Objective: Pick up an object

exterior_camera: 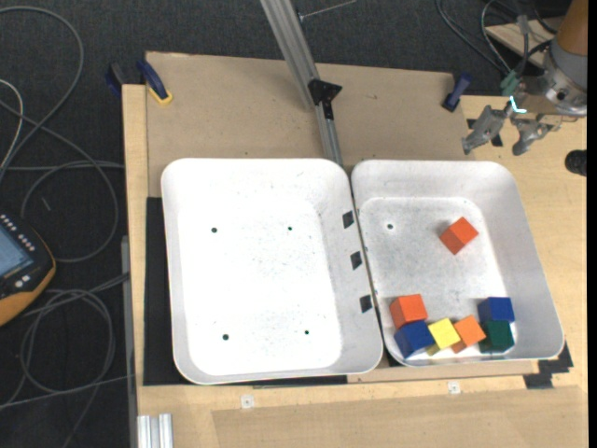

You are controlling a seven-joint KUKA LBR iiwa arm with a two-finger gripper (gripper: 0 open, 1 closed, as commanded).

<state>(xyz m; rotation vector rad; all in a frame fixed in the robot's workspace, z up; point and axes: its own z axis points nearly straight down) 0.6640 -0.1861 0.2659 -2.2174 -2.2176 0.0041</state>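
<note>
No writing, label, brand, number or sign can be read anywhere in the camera view. The handheld device (19, 264) at the left edge has a lit screen, but whatever it displays is too small and blurred to make out. The coloured blocks (451, 327) in the right-hand bin (527, 250) have plain faces with no print. The small dark marks (355, 259) along the edge between the two bins are plain shapes, not letters or figures, and so are the dark dots on the left bin (187, 250).
</note>
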